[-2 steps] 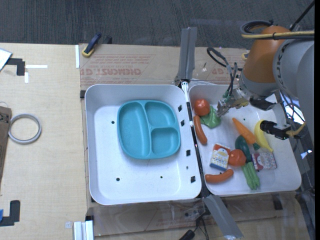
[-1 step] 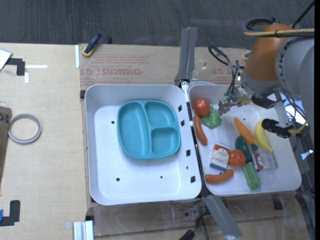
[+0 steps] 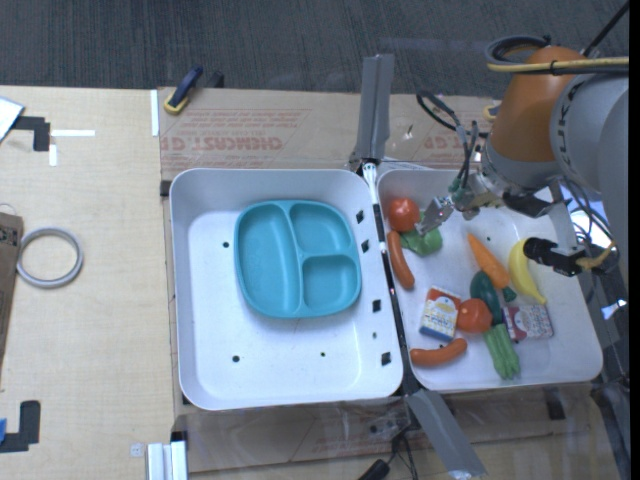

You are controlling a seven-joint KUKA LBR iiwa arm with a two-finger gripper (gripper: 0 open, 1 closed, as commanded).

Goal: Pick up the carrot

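In right bin (image 3: 560, 368): carrot (image 3: 489, 260) lies free; pincer (image 3: 437, 215) over greens, spread unclear.

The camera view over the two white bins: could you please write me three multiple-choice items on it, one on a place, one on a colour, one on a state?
1. Where does the orange tapered carrot lie?
A. in the right white bin
B. on the plate
C. on the bench outside the bins

2. What colour is the divided plastic plate in the left white bin?
A. red
B. turquoise blue
C. yellow

3. How does the carrot stand to the two-finger gripper?
A. clamped between its fingers
B. lying apart from it on the bin floor
C. lifted above the bin

Answers: 1 A, it rests among the toy foods beside the yellow banana. 2 B, the three-compartment plate is turquoise. 3 B, the gripper sits to its upper left, over a green item.
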